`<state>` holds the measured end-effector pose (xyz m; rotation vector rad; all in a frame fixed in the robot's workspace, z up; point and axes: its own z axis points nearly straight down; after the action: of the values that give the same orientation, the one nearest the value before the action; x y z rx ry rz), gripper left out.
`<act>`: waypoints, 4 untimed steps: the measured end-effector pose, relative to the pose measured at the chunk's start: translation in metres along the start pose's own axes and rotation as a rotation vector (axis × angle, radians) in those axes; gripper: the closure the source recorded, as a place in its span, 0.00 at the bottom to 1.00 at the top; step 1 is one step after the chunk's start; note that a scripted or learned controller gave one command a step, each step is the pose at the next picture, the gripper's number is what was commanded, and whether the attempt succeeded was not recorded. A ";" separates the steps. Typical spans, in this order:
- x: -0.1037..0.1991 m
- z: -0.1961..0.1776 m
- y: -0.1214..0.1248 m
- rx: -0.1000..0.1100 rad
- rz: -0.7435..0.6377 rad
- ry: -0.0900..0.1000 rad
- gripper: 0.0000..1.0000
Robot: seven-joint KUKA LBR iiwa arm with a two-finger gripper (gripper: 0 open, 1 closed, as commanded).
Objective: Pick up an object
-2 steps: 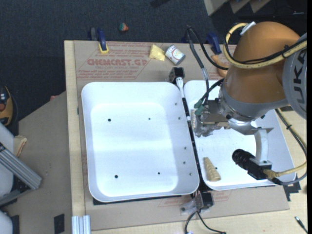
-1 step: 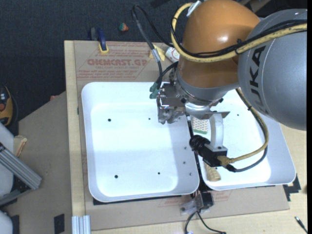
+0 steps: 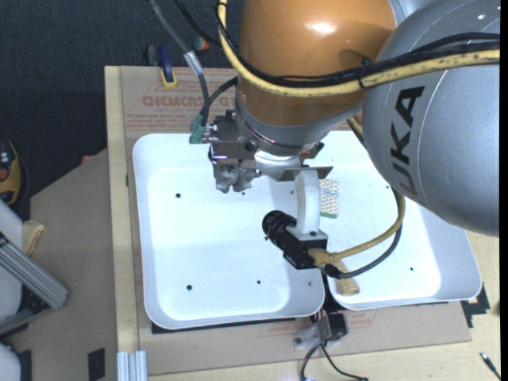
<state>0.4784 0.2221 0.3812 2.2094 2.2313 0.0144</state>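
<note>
The arm's gripper [image 3: 232, 177] hangs low over the left bin [image 3: 163, 236]; its state cannot be told. A small patterned packet [image 3: 329, 198] lies between the bins, beside the wrist. Judged step: the approach; next, centring over the packet.

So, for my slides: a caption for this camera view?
KUKA arm reaching over the left white bin, with a small patterned object beside it.

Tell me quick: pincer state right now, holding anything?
Pincer: cannot be told; it hangs low over the left bin, and no object is visible between its tips.
</note>
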 end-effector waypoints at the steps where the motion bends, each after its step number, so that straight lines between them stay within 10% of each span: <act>1: 0.003 -0.051 0.001 0.003 0.008 -0.003 1.00; 2: 0.000 0.066 -0.001 0.018 0.011 -0.010 1.00; 3: -0.035 -0.017 0.001 0.001 0.012 -0.004 1.00; 4: 0.003 0.095 0.039 0.018 0.008 -0.010 1.00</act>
<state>0.5180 0.2261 0.2867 2.2222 2.2270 -0.0163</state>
